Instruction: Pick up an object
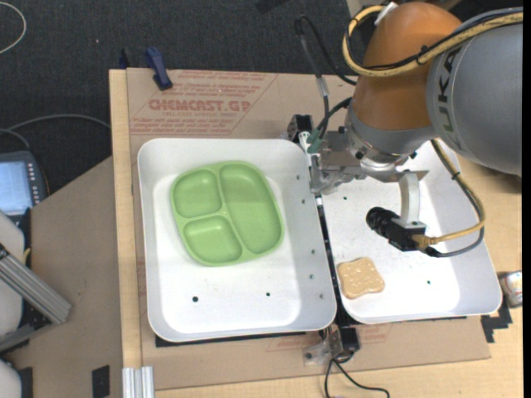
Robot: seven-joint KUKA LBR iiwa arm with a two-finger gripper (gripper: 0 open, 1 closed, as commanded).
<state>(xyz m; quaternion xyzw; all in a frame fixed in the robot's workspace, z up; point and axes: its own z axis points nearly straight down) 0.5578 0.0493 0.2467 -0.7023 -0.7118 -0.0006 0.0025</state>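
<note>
The gripper (319,179) hangs low over the rims where the two bins meet, and whether its jaws stand apart or together cannot be told, since the wrist above hides them; nothing can be seen held between them. Nearest the gripper, toward the camera and a little to its right, lies a tan slice of toast (360,278), flat on the floor of the right bin (452,264) close to that bin's near corner, well clear of the gripper and touching nothing else. It looks the likelier thing to pick: small, light and probably a stiff toy piece. Because it lies so flat, the hold would best go across its narrow width, with the jaws brought right down to the bin floor, and a shallow bite could slip off its edges. On the gripper's other side, in the left bin (216,301), rests a green divided plate (226,214), set apart from the gripper by the bin wall. The plate is probably light, hard plastic, smooth and too wide to span, so only its raised rim or a divider would give a grip.
</note>
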